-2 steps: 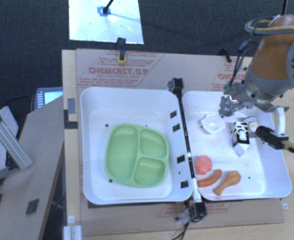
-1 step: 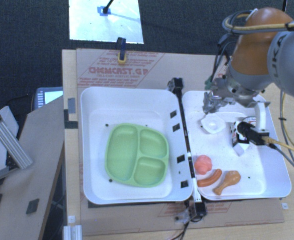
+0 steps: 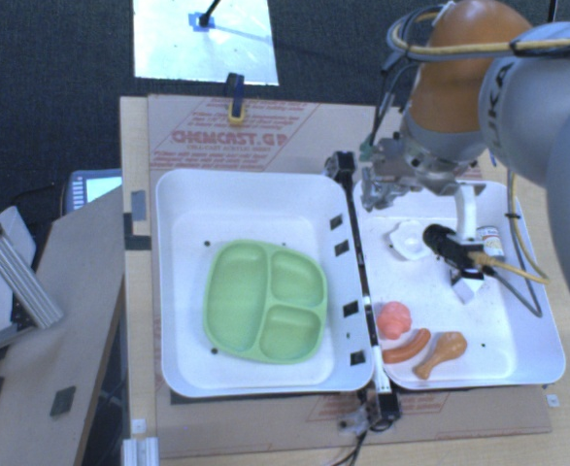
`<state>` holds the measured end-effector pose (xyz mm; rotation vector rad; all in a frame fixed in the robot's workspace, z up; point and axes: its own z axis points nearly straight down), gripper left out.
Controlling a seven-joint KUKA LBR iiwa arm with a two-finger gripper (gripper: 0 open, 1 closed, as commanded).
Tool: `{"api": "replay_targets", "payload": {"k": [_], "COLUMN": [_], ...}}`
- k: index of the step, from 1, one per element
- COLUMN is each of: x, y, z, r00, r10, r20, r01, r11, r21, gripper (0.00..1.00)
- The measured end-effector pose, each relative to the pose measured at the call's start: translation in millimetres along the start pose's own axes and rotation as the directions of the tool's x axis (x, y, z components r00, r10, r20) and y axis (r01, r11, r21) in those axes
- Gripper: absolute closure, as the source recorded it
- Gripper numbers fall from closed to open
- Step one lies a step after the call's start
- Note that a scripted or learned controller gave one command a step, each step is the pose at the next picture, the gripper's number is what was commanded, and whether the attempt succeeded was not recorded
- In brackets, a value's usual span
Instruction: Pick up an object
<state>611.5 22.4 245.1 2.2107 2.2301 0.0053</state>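
Since no particular object is named, the small white piece [image 3: 406,240] is judged the likeliest pick: it lies just beside the gripper [image 3: 374,198], on the side away from the divider [image 3: 353,260] and a little nearer the camera, on the floor of the right bin [image 3: 522,333]. Whether the gripper is open or closed cannot be told, and nothing is seen held in it. For a clean pick, the gripper is best centred over the white piece before it is lowered, and the piece's narrowest part should be spanned, since its outline is irregular and hard to read against the white floor. Farther off, toward the bin's near edge, a pink round piece [image 3: 393,318], a sausage [image 3: 406,346] and a drumstick [image 3: 440,350] are grouped close together, well apart from the gripper. The divider is close beside the gripper, so sideways travel is better taken toward the bin's middle, where bare floor is left. Beyond the divider, a green plate [image 3: 265,301] rests in the left bin [image 3: 187,221].
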Motion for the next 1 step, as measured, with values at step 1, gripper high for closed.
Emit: {"api": "replay_targets", "payload": {"k": [1], "x": [43.6], "y": [3.5], "z": [7.8], "r00": [1.0], "r10": [0.0], "r20": [0.0], "r01": [0.0], "r11": [1.0], "r21": [0.001], "gripper": [1.0]}}
